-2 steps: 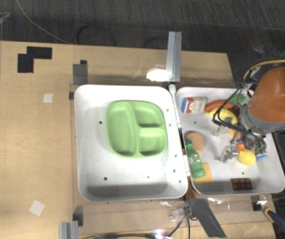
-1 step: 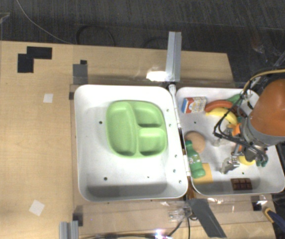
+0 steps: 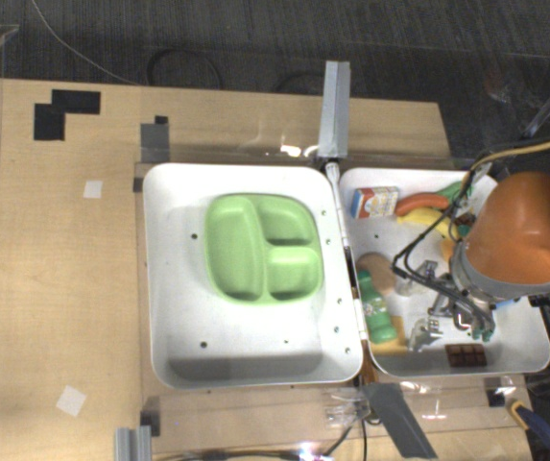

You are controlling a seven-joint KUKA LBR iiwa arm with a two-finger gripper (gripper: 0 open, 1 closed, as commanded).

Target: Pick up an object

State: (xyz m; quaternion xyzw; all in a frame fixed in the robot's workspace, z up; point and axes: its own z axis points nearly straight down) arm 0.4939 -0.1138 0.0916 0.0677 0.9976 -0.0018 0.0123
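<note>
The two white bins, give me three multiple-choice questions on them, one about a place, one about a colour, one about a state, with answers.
1. Where does the light green divided plastic tray lie?
A. In the left white bin
B. In the right white bin
C. On the wooden bench outside both bins

2. What colour is the flat rectangular block at the right bin's near edge?
A. Yellow
B. Dark brown
C. Blue

3. How does the green plastic bottle rest?
A. Standing upright
B. Lying on its side
C. Propped on the tray

Answers:
1. A, the light green divided plastic tray sits on the floor of the left white bin.
2. B, the flat rectangular block is dark brown, near the front rim of the right white bin.
3. B, the green plastic bottle lies along the right bin's left wall, left of the pincer.
</note>
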